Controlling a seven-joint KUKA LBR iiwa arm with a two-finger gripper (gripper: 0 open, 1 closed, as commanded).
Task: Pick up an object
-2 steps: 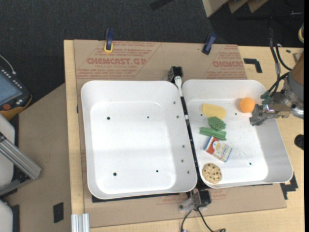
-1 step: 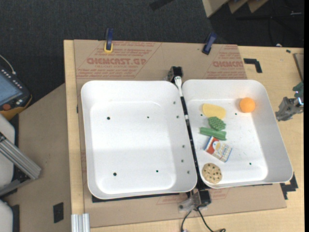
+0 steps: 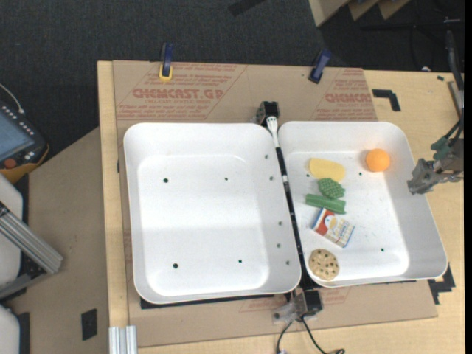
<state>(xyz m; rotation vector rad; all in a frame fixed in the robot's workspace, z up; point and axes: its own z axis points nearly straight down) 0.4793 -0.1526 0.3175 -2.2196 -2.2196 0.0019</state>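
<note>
The gripper (image 3: 426,175) is seen at the far right, just beyond the right rim of the right bin (image 3: 413,220), low over the bench (image 3: 457,220), with thin dark and greenish parts of the arm leading away to the right; whether it is open or closed cannot be told, and nothing is seen held in it. At the far left a dark device with a small screen (image 3: 13,135) and a slanted aluminium rail (image 3: 29,236) are found beside the bench. A brown cardboard sheet (image 3: 221,87) printed in red is fixed by two blue clamps (image 3: 167,59) along the far edge. On it the left bin (image 3: 133,198) is set touching the right one. In the right bin a round cookie (image 3: 323,263), a small red, white and blue box (image 3: 334,229), a green bar (image 3: 325,203), a green ridged block (image 3: 331,189) and a yellow piece (image 3: 326,169) are clustered near the left wall, and an orange ball (image 3: 377,160) lies apart, toward the far right corner. Dark carpet (image 3: 110,13) is seen beyond.
</note>
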